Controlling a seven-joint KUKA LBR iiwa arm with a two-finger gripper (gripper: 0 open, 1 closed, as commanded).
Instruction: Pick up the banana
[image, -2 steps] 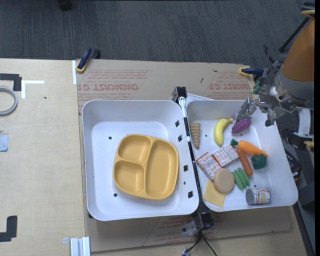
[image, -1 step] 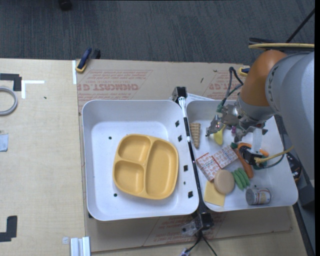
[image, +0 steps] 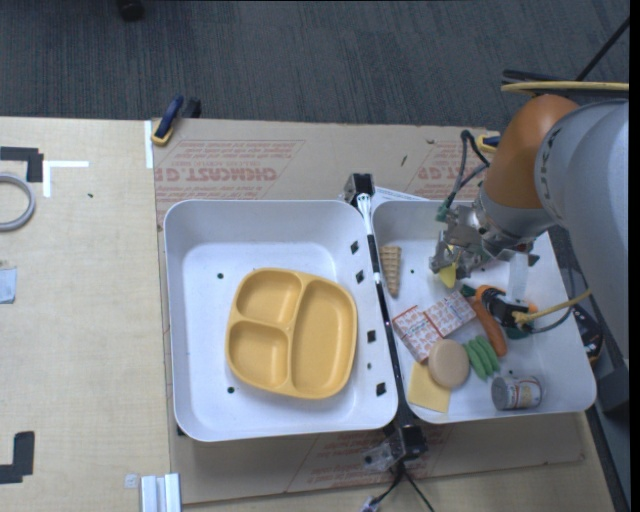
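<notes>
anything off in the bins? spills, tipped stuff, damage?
No spills or damage visible. One can lies on its side near the right bin front corner. Other items there are jumbled loosely. The yellow divided plate sits flat in the left bin, slightly rotated.

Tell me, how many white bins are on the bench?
2: the left bin holds a yellow divided plate; the right bin holds the small items under the gripper.
</notes>
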